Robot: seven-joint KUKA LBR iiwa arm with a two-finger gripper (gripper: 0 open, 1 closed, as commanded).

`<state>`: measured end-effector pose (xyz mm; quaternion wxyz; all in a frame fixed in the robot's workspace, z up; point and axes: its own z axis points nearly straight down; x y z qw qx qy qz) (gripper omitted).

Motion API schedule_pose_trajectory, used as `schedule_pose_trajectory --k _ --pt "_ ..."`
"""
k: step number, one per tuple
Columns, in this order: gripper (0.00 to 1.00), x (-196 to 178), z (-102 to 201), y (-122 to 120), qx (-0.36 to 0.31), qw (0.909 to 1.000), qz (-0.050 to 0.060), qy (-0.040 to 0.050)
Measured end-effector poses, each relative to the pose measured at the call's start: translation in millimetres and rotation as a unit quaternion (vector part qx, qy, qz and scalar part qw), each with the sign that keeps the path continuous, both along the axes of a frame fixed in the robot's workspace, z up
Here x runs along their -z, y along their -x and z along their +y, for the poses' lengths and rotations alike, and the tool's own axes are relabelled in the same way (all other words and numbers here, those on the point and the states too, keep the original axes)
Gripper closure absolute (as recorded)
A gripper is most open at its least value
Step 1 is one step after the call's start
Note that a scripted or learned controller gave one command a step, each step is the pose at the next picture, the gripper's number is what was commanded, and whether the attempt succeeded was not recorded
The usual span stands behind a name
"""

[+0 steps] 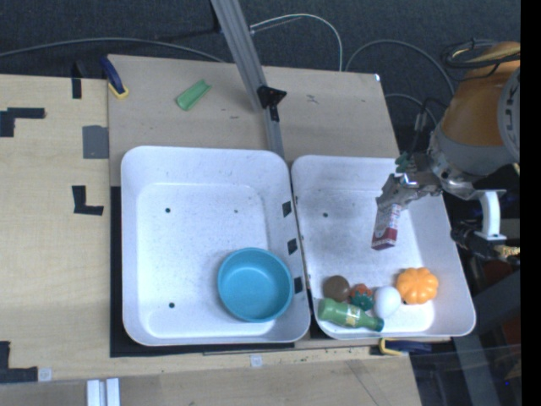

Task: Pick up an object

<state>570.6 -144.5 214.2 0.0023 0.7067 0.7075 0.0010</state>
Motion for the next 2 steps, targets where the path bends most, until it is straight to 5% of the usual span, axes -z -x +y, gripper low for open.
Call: schedule_pose_trajectory --k 1,2 --pt "1.0 -40 0 -1 0.0 1.0 0.001 -0.0003" --pt "1.0 -28 47 7 -0.002 1.0 0.004 -0.0014"
